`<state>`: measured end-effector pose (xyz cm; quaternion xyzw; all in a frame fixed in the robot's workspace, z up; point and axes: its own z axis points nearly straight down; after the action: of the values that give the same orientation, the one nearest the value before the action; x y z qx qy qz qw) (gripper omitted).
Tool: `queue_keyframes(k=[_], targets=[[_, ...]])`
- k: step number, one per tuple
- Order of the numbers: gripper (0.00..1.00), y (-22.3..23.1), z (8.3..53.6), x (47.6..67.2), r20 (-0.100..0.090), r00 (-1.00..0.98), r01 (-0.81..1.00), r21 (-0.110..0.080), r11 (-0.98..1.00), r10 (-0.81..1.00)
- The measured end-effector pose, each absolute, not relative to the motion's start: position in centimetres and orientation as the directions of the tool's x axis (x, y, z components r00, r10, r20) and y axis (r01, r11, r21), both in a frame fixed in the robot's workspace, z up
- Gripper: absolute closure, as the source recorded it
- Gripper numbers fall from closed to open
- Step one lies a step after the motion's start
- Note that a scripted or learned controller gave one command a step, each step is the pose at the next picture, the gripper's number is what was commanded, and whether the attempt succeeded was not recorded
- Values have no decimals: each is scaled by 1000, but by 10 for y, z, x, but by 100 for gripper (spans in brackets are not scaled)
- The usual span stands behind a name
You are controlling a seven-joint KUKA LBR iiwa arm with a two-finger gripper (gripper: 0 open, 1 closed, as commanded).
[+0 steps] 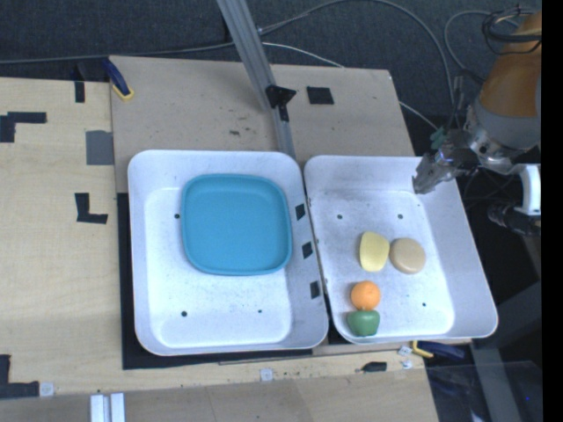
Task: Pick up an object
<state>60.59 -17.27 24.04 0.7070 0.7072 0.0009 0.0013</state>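
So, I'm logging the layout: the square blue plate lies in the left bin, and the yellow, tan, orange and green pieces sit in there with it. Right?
Not quite. The camera view shows the square blue plate in the left white bin, but the yellow, tan, orange and green pieces sit in the right white bin.

Four small pieces clustered low in the right bin (457,236): yellow piece (373,251) touching tan disc (407,256), orange ball (365,295) just below, green piece (362,323) against the front wall.
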Motion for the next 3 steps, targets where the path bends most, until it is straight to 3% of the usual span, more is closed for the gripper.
queue_keyframes(k=[1, 3], targets=[[100, -173, 278, 606, -1, 0, 1000, 3, 0, 1000], [100, -83, 257, 575, 1, -3, 1000, 0, 3, 1000]])
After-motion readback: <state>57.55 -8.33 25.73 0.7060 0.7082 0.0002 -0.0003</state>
